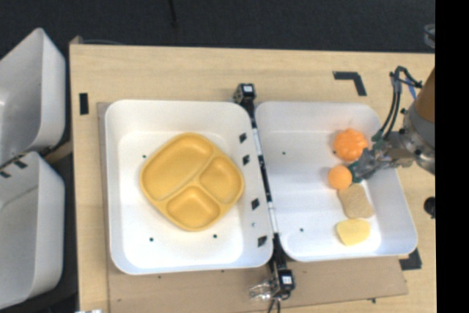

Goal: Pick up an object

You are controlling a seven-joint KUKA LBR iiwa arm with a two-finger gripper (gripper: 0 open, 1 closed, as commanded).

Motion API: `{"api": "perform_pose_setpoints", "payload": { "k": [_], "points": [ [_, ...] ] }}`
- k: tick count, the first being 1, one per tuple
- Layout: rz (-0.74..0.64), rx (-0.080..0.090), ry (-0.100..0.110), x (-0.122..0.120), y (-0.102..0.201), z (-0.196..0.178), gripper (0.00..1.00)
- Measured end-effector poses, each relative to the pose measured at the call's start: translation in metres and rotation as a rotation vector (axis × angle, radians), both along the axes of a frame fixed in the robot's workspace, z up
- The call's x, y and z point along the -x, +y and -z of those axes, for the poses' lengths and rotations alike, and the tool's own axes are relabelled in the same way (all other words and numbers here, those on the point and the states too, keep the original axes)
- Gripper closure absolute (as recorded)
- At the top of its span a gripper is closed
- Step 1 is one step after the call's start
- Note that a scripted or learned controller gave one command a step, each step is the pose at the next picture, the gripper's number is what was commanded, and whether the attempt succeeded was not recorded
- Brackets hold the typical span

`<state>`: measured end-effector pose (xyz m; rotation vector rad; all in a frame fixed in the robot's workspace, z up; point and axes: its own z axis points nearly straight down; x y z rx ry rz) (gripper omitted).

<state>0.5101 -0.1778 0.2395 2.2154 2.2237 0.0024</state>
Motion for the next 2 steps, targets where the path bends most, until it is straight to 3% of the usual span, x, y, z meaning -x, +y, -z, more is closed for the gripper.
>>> {"api": "perform_pose_setpoints", "payload": {
  "k": [2],
  "points": [
    [-0.005,-0.002,0.000,-0.017,0.110,-0.016,1.00]
  ]
}}
